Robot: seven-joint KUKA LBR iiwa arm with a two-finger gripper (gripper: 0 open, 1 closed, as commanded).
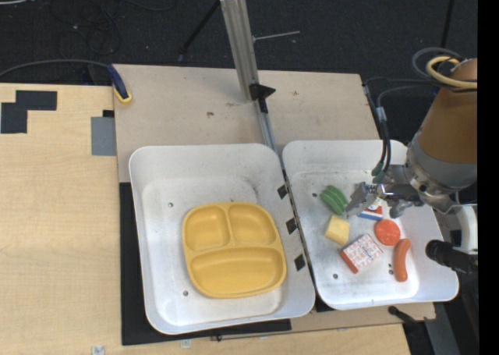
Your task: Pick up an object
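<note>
Claw (373, 199) over the right bin (312, 160); whether it is released or clenched cannot be told. Green piece (334, 199) just left of it, yellow block (337, 229) below-left, red ball (387, 231) and patterned box (362, 253) below. Yellow divided tray (233, 250) lies far left.

We see two white bins (156, 189), smooth plastic with scuffed, speckled floors. The yellow divided plate (232, 250) is matt plastic. The upright post (238, 37) is extruded aluminium with a dull sheen. The bench top (54, 213) reads as pale wood laminate. The orange sausage toy (401, 259) looks like glossy plastic.
</note>
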